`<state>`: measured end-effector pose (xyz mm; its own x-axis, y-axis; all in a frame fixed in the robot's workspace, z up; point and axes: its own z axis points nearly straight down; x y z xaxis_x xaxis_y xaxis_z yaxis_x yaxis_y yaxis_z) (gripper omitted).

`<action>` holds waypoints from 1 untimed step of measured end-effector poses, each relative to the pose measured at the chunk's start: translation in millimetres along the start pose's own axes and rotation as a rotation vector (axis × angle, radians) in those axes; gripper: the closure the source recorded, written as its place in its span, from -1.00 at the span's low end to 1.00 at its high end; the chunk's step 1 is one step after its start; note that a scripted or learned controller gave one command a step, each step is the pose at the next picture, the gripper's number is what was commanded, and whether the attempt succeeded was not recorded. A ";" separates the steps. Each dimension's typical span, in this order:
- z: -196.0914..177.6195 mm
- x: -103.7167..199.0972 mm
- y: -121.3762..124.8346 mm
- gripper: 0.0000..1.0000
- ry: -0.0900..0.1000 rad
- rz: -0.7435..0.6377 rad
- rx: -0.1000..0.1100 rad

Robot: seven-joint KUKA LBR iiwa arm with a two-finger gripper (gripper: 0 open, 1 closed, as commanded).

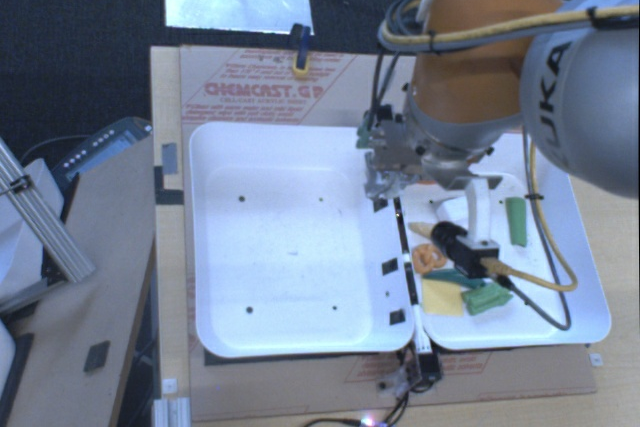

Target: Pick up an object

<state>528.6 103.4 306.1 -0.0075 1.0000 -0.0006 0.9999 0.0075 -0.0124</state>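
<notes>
In the camera view, over the seam between the two bins, the claw (pixel 382 183) hangs at the far left corner of the right bin (pixel 592 313), beside the left bin (pixel 290 245). The placement reads as an approach position. All candidate objects lie in the right bin, on its near side, so the arm must work on that side of the surface (pixel 612 245).

Candidate objects:
- Green block (pixel 516 220), near the right wall, well apart from the others.
- Orange piece (pixel 431 258), just beside the seam.
- Yellow piece (pixel 443 297), flat, on the near side of the orange piece.
- Green piece (pixel 486 300), touching or overlapping the yellow piece's right edge; which one cannot be determined.

No object is visible in the claw.

Limits of the view: the orange wrist band and grey arm cover the bin's far right portion. Whether the claw is spread or pressed together cannot be determined. The orange piece's shape is unclear.
</notes>
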 end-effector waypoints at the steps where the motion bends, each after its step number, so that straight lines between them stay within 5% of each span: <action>1: -195.9 12.8 -45.3 1.00 0.008 0.000 -0.032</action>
<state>485.7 116.0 502.5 -0.0071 1.0000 0.0069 0.9998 0.0069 0.0196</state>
